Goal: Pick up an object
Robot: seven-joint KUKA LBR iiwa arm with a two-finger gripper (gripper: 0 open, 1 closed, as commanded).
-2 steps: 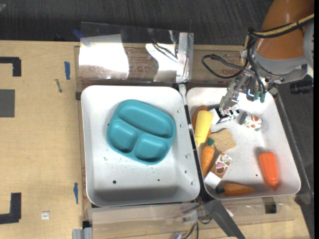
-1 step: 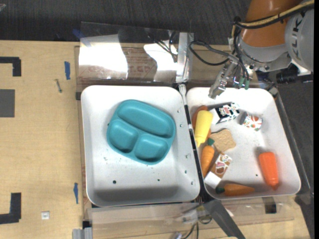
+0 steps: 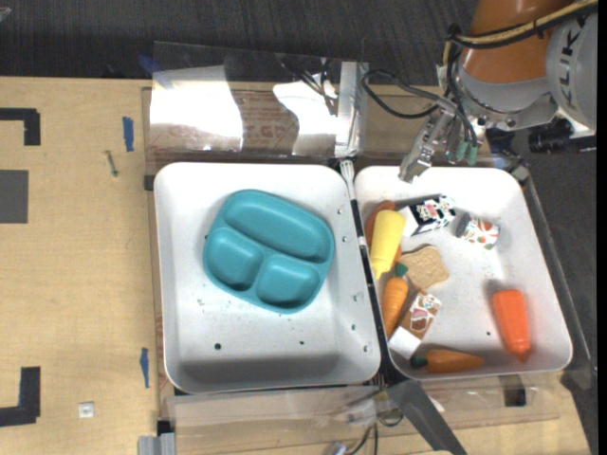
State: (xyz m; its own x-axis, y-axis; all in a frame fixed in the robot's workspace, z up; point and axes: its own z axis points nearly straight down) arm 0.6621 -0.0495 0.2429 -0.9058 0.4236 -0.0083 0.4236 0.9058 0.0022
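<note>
Gripper (image 3: 417, 166) hangs over the top edge of the right bin (image 3: 541, 254), upper right of frame. Can't tell its finger state. Toy carrots (image 3: 510, 320) and a yellow corn (image 3: 386, 239) sit in that bin.

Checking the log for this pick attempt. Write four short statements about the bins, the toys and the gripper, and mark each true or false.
1. The teal divided plate lies in the left bin. True.
2. The yellow toy lies in the left bin. False: it lies in the right bin.
3. The gripper is over the right bin's back edge. True.
4. The gripper holds the orange carrot. False: the carrot lies on the bin floor, apart from it.
</note>
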